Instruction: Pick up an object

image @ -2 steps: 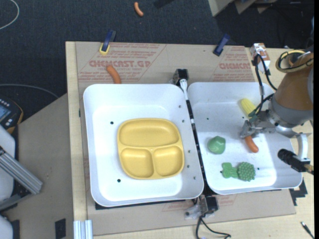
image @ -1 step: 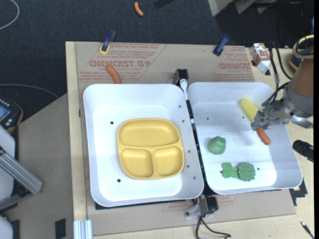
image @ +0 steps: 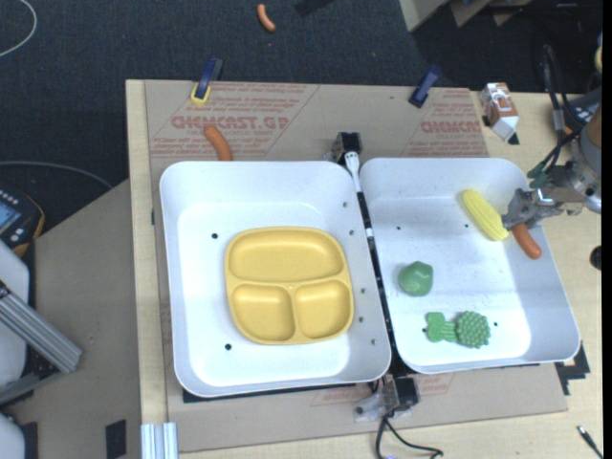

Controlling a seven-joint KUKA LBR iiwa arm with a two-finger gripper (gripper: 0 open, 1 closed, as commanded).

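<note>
Gripper (image: 525, 208) hovering at the right bin's (image: 459, 175) 3 o'clock rim; grip state unclear.
I'm seeing the corn cob (image: 485, 214) lying just beside it at 9 o'clock, long axis running 11-to-5.

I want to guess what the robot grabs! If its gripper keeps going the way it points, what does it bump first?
Probably the yellow toy corn cob, just ahead of the gripper in the right white bin. Height is hard to judge.

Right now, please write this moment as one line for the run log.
gripper: over right white bin, right side, fingers unclear | nearest: orange toy sausage, yellow toy corn cob | held: nothing seen | yellow three-part tray: left bin
</note>
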